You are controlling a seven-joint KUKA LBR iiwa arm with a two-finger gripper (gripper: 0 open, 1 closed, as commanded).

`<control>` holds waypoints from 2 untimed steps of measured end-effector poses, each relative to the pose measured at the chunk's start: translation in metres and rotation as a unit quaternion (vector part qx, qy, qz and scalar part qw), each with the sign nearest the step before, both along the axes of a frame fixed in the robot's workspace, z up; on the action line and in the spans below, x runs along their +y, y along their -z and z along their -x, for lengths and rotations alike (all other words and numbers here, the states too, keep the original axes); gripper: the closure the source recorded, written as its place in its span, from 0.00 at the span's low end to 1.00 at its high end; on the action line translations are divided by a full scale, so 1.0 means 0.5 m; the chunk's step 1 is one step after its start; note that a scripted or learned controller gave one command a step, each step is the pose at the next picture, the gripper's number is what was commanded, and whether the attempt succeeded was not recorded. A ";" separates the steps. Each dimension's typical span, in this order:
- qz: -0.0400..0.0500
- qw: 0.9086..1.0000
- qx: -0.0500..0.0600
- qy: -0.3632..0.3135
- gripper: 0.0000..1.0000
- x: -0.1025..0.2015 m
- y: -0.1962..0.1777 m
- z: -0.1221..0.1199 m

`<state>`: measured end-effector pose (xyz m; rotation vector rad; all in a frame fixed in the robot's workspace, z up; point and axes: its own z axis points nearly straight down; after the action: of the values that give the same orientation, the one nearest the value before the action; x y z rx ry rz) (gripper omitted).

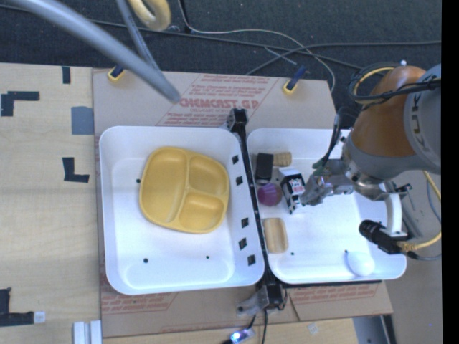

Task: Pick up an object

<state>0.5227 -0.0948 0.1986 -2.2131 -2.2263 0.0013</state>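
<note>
The right bin (pixel 323 253) holds several small objects near its left wall: a black block (pixel 264 165), a tan cork-like piece (pixel 282 159), a purple ball (pixel 269 193), a small black-and-white box (pixel 292 187) and a flat tan piece (pixel 275 235). A white rounded object (pixel 360 263) lies at the bin's front right corner. My gripper (pixel 310 194) hangs low over the middle of the right bin, just right of the black-and-white box. The arm above hides how its tips stand.
The left bin (pixel 122 249) carries a yellow divided plate (pixel 185 189). A black divider (pixel 247 213) runs between the bins. Cables cross behind the bins, and a grey pole (pixel 93 34) slants across the upper left. A black fitting (pixel 379 235) juts from the arm over the right bin.
</note>
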 end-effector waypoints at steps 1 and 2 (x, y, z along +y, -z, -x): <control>0.000 1.000 0.000 0.000 1.00 0.095 0.013 -0.039; 0.000 1.000 -0.001 0.000 1.00 0.174 -0.007 -0.077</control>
<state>0.5614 -0.0080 0.2021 -2.2142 -2.2269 0.0003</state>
